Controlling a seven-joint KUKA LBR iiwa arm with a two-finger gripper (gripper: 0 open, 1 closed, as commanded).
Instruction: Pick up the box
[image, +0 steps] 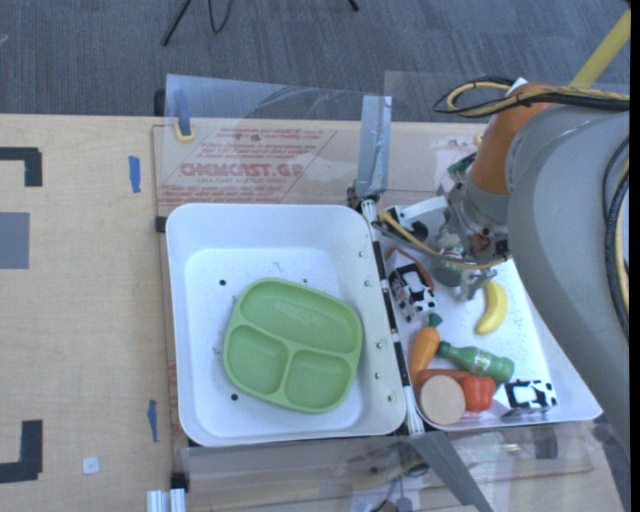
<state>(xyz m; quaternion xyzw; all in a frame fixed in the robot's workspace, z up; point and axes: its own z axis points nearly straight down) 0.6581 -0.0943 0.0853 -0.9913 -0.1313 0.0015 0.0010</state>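
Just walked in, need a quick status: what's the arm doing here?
The grey arm is reaching into the right bin, its tool low near the banana. That bin also holds a carrot, a green bottle and two small black-and-white boxes. Nothing visibly sits in the tool. The left bin holds a green divided plate.

Arm (570, 200) hides right bin's (560, 400) 1–3 o'clock part, cut off at right edge. Hand's (470, 285) fingers too obscured to read. Black-white item (412, 290) partly covered.
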